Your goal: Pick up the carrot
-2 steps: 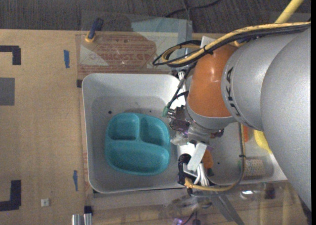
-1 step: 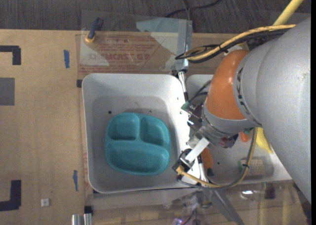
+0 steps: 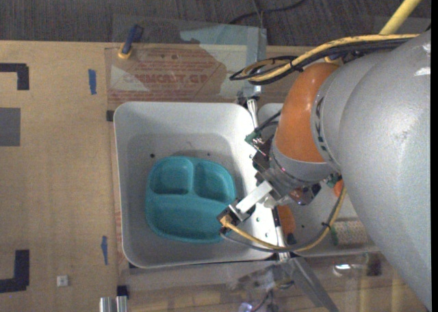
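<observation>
An orange sliver that looks like the carrot point(image 3: 285, 220) lies in the right bin point(image 3: 321, 243), mostly covered by the arm. My gripper point(image 3: 287, 198) hangs low over that bin's left part, directly above the orange piece, seen from behind the wrist. The grey arm and its orange band point(image 3: 304, 122) hide most of the right bin. I cannot see whether anything sits between the fingers.
The left bin point(image 3: 137, 133) holds a teal divided plate point(image 3: 188, 198) near its front right. A pale speckled object point(image 3: 352, 232) with a green end lies in the right bin's front. The wall between the two bins point(image 3: 254, 167) runs just left of the gripper.
</observation>
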Available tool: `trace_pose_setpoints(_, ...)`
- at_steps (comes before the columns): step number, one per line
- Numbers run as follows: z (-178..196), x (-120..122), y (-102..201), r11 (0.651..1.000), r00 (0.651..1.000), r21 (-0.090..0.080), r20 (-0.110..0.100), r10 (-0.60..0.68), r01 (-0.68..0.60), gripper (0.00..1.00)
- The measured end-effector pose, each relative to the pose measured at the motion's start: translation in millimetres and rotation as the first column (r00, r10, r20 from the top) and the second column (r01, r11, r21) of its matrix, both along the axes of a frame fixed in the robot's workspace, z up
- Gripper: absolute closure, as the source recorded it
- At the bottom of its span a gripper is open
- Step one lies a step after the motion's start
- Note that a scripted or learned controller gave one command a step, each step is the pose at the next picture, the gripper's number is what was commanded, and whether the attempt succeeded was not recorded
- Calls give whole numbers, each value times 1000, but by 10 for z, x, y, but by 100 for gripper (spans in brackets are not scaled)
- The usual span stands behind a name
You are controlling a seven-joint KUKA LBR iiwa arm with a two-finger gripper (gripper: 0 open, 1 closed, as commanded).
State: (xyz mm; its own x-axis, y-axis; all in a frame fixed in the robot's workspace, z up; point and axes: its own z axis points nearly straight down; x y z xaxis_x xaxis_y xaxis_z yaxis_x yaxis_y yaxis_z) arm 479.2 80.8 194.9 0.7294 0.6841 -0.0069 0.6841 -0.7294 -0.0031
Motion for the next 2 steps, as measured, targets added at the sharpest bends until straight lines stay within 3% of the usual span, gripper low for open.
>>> trace_pose_setpoints(1,51,0,265,963,963,-2,1,-268,268,100)
trace_pose_setpoints(2,117,1,276,964,964,-7,-6,-264,264,100)
